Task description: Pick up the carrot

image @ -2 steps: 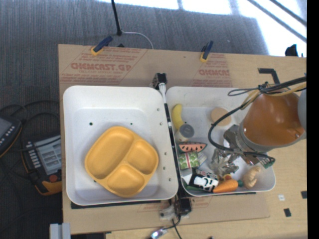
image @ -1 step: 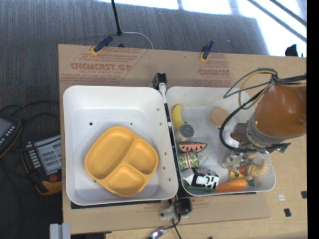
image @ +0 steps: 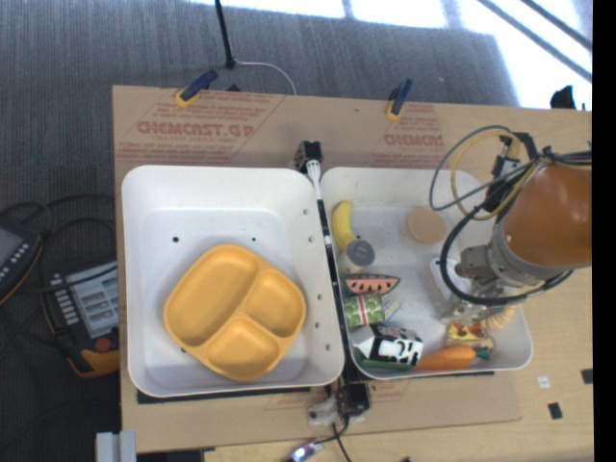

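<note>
The carrot [image: 448, 358] is orange and lies flat along the front wall of the right bin [image: 385, 189], near its right corner. The arm's orange band and grey wrist hang over the bin's right side. My gripper [image: 474, 308] points down just behind and to the right of the carrot, above a small multicoloured toy [image: 469, 333]. The wrist hides its fingers. Nothing shows as held.
The right bin also holds a banana [image: 341, 225], a grey round piece [image: 360, 252], a tan disc [image: 423, 225], a watermelon slice [image: 372, 285], a green packet [image: 364, 310] and a black-and-white carton [image: 395, 348]. A yellow divided plate [image: 234, 310] lies in the left bin [image: 154, 200].
</note>
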Robot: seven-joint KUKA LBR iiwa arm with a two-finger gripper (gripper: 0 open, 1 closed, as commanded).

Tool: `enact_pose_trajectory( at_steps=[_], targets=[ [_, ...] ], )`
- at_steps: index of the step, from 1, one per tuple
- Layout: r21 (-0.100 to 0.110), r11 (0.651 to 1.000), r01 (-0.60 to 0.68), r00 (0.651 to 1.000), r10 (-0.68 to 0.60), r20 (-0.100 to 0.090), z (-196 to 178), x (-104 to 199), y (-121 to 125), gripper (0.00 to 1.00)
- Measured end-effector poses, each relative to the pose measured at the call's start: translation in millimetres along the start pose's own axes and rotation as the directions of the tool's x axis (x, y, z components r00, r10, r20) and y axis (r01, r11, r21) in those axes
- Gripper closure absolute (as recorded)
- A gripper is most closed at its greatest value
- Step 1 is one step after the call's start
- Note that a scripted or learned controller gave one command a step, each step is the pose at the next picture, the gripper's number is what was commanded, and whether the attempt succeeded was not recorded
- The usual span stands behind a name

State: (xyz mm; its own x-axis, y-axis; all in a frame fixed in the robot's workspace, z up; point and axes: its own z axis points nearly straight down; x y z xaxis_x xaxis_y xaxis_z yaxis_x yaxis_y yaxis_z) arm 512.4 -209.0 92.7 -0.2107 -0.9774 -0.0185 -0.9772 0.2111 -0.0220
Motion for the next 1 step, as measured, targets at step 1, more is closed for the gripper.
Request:
enact_pose_trajectory(
  at_steps=[1],
  targets=[
    [-0.002,0.917,0.399,0.917,-0.399,0.004,-3.2,3.1,-2.6,1.00]
  ],
)
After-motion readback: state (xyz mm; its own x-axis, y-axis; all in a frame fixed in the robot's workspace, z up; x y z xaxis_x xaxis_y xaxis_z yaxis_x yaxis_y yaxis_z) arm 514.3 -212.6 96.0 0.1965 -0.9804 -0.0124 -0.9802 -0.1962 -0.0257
